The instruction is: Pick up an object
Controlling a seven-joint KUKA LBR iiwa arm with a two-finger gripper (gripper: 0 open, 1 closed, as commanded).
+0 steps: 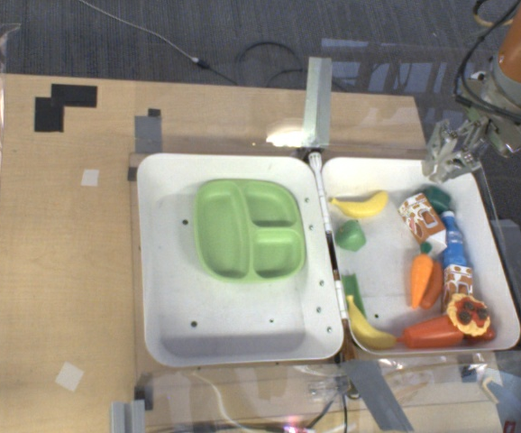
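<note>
The left bin [152, 269] carries a green divided tray [247, 228], which sits a little toward its far edge and left of centre; the rest of that bin's floor is bare. Across the shared divider, the right bin [382, 260] holds the candidates for picking: a yellow banana [361, 206] near the far left corner, a small green piece [350, 235] just below it, a second banana [367, 328] curving along the near left corner, an orange carrot [421, 280] lying with its long axis roughly far-to-near at mid-bin, a brown-and-white carton [421, 216] tilted by the far right corner, a blue bottle [453, 246] running along the right edge, and a red pepper [436, 332] beside a round red-and-yellow toy [470, 314] at the near right corner. The gripper [448, 156] hangs over the far right corner of this bin, at its rim; I cannot tell how its jaws stand, and nothing shows between them. The nearest thing is likely the carton, lying just toward the near side and slightly left of the gripper, so a short descent inward would reach it.
</note>
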